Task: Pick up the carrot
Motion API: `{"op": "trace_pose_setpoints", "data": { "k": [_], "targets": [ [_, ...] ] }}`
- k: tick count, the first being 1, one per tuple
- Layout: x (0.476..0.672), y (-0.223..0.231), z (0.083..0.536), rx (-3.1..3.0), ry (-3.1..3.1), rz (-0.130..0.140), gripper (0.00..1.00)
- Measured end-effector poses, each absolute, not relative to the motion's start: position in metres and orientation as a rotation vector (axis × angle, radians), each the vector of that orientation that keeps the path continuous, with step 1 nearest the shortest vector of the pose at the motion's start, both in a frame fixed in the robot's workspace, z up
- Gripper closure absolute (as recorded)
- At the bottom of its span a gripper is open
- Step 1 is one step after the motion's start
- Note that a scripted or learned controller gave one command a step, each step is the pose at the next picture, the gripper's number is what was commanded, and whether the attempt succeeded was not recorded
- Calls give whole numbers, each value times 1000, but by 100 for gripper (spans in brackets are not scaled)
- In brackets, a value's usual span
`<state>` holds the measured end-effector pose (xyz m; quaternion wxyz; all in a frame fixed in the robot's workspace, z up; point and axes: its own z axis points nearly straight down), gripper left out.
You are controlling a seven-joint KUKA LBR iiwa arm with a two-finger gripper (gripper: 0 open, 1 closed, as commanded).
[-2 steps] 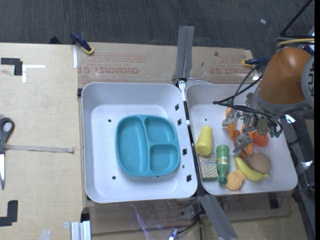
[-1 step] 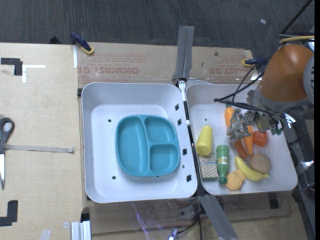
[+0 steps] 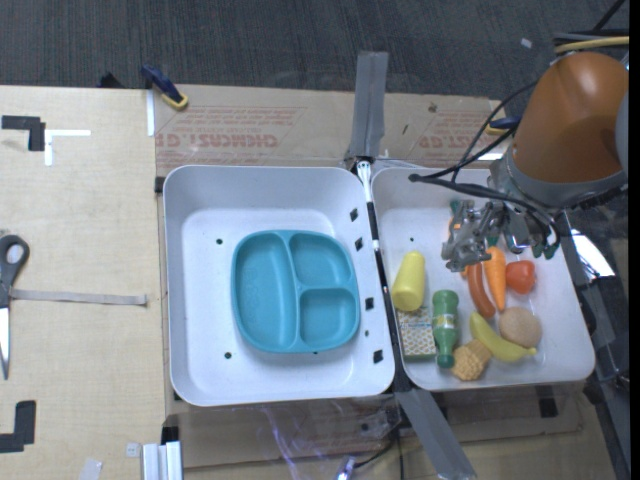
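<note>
Hovering just above the carrot (image 3: pixel 495 280) in the right bin (image 3: pixel 570 368), the gripper (image 3: pixel 470 248) is getting ready to grab. I cannot tell how wide it is. It likely needs to go down next.

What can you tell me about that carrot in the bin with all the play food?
The carrot is a small orange toy, plastic by its look, tapering to a point. It lies flat in the right bin, pointing toward the camera, its thick end under the arm's tool. A red-orange sausage-like piece lies against its left, a tomato sits at its right, and the banana lies just beyond its tip.
</note>
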<state>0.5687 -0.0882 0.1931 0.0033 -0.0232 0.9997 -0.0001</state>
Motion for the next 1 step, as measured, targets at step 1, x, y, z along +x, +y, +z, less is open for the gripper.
{"op": "trace_pose_setpoints", "data": {
  "k": [1],
  "targets": [
    [569,-57,193,653,3068,0,100]
  ]
}}
